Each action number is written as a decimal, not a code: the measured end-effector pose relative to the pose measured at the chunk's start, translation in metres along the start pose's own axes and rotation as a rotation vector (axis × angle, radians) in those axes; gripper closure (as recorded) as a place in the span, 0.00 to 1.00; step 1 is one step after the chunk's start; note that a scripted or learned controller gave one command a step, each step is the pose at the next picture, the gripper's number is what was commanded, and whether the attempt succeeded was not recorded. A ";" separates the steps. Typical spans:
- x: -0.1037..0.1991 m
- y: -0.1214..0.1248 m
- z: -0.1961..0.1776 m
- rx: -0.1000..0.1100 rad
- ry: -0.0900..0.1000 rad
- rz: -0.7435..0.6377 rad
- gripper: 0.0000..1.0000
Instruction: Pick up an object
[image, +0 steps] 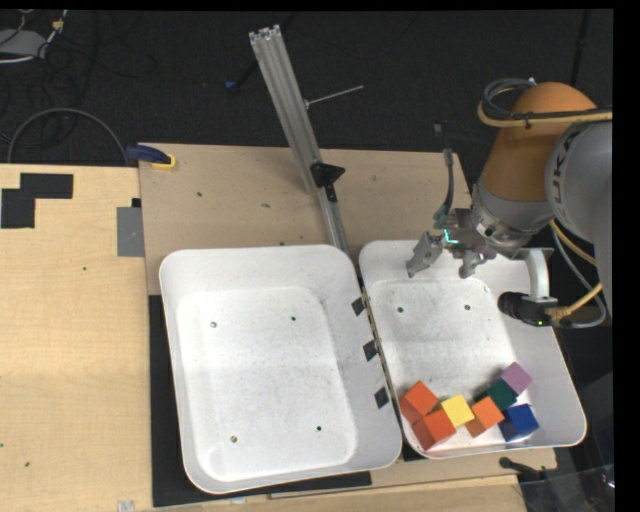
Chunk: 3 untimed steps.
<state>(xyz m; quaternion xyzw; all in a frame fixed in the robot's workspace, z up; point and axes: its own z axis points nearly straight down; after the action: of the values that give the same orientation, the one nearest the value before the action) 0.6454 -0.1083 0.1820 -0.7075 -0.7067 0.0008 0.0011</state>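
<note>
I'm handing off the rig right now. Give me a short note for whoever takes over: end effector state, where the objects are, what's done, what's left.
End effector: open, holding nothing, poised over the far end of the right bin.
Objects: all clustered in the right bin's near corner: two orange-red blocks, yellow block, orange block, green block, purple block, blue block.
Left bin: white, beside the right bin.
Done: no object picked.
Left: move to the cluster, grasp one block, lift it.
</note>
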 end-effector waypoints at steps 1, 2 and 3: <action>-0.001 0.000 0.000 0.000 0.000 0.001 0.00; 0.019 -0.081 -0.085 -0.005 0.000 0.002 0.00; 0.058 -0.114 -0.128 -0.004 0.001 -0.005 0.00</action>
<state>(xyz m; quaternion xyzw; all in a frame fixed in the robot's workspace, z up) 0.5319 -0.0504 0.3108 -0.7057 -0.7085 -0.0010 0.0002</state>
